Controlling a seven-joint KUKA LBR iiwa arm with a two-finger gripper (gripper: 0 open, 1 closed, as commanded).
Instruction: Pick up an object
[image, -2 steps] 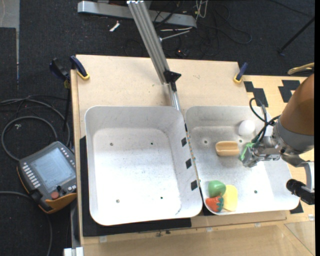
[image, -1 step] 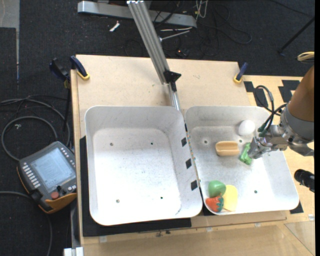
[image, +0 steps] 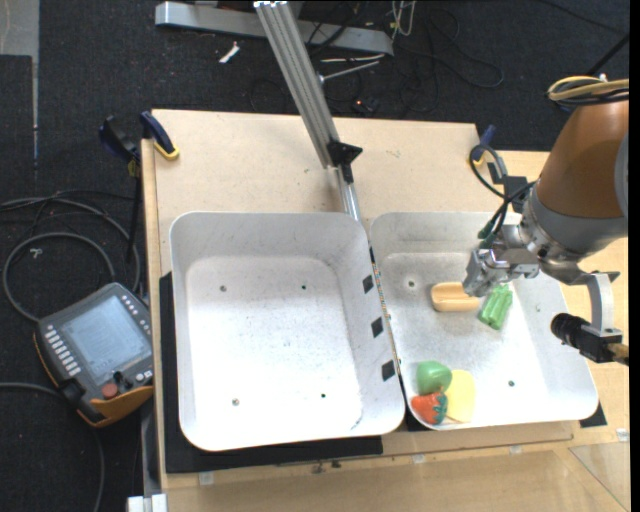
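In the right bin (image: 530, 400) lie a tan bread-like piece (image: 449, 297), a light green object (image: 495, 308), and at the near edge a cluster of a green piece (image: 432, 376), a red piece (image: 429, 406) and a yellow piece (image: 461, 396). My gripper (image: 486, 279) hangs low over the bin, right between the tan piece and the light green object, touching or nearly touching both. I see nothing clearly between its fingers.
The left bin (image: 200, 300) sits beside the right one, with a raised divider between them. A metal pole (image: 305, 90) slants in from the top. A teach pendant (image: 95, 345) lies on the floor at left. Clamps sit at the bench corners.
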